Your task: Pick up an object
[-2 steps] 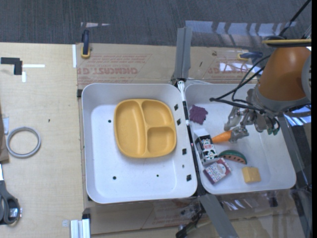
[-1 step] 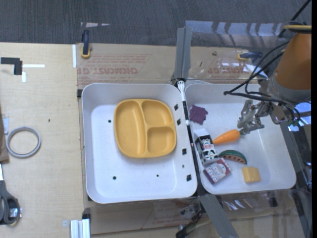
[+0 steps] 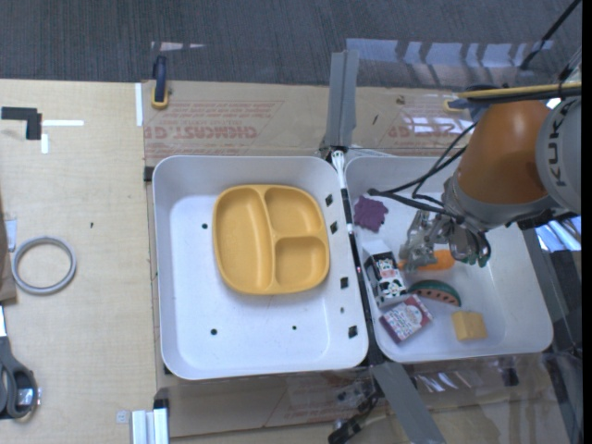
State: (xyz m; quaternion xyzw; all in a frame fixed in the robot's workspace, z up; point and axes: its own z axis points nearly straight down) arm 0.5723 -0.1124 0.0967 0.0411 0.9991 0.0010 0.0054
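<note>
My gripper [image 3: 419, 247] hangs low in the right bin [image 3: 518, 336], near its middle. An orange object [image 3: 442, 260] lies right beside it on the right, partly hidden by the wrist. Just below it are a watermelon-slice toy [image 3: 437, 293] and a small black and white box [image 3: 386, 277]. A red and white packet [image 3: 405, 319] and a yellow block [image 3: 469, 326] lie near the bin's front. A purple piece [image 3: 371, 213] sits at the bin's back left.
The left bin [image 3: 185, 340] holds a yellow divided plate [image 3: 271, 239]. A grey divider runs between the two bins. On the bench at the left lie a tape ring [image 3: 41, 265] and scissors [image 3: 16, 388]. Cables trail from the arm over the right bin.
</note>
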